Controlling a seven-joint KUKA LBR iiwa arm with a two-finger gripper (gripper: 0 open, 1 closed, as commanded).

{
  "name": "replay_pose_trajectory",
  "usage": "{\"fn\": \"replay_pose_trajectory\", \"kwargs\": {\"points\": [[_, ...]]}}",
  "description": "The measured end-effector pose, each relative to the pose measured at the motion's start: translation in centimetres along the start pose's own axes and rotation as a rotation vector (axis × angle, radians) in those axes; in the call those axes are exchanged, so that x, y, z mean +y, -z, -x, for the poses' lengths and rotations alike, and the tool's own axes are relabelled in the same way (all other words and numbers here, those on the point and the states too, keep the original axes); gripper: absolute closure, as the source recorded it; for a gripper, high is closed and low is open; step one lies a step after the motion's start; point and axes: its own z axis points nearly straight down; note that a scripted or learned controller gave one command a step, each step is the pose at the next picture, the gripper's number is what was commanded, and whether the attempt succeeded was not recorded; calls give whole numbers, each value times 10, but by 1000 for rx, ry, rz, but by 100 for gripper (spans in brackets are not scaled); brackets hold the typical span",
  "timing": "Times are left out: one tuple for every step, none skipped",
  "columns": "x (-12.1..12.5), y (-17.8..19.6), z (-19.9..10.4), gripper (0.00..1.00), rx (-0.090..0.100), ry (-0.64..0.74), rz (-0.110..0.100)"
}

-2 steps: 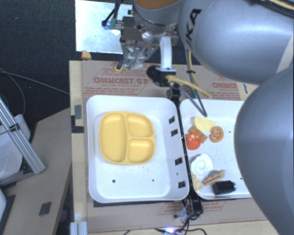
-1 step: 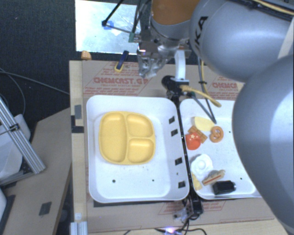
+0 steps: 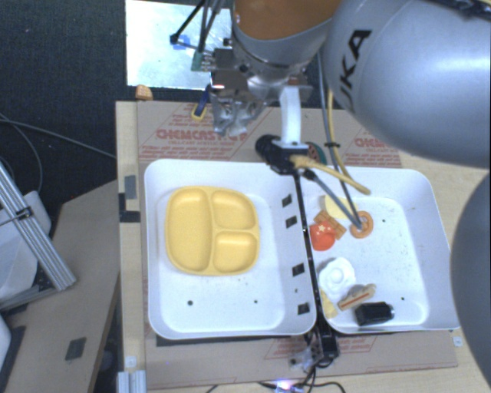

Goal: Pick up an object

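- Dark floor (image 3: 61, 84) surrounds the work area; an aluminium frame (image 3: 34, 238) stands at the left edge.
- Bench (image 3: 88, 230): pale top, bearing a brown cardboard sheet (image 3: 173, 132) with red lettering that lies under both bins.
- Left bin (image 3: 180, 315): white, shallow. It holds one yellow divided plate (image 3: 211, 230) with three compartments, lying flat.
- Right bin (image 3: 414, 230): white, shallow, set against the left bin along the middle seam. It holds the food toys listed next.
- Tomato (image 3: 322, 239): red, close to the bin's left wall, about halfway along it.
- Orange ring slice (image 3: 360, 224): flat, just to the right of the tomato.
- Pale yellow wedge (image 3: 335, 206): just beyond the tomato, toward the far rim.
- Fried egg toy (image 3: 336, 275): white with a pale yolk, on the near side of the tomato.
- Tan piece (image 3: 357, 295): elongated, lying at a slant just beside the egg; what it is cannot be told.
- Black block (image 3: 374, 312): small, near the bin's near rim, just beside the tan piece.
- Arm (image 3: 414, 69): grey, with an orange band (image 3: 280, 19), reaching in from the right across the far side of the bins.
- Claw (image 3: 230, 119): hangs over the cardboard sheet beyond the far rim of the left bin, well apart from the food toys. Whether it is spread or pressed together cannot be told.
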Motion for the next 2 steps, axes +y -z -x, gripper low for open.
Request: {"fn": "replay_pose_trajectory", "kwargs": {"points": [[1,-278,-2,100,-11,-10,-20],[-73,-237,-5,100,-4,-6,-10]]}}
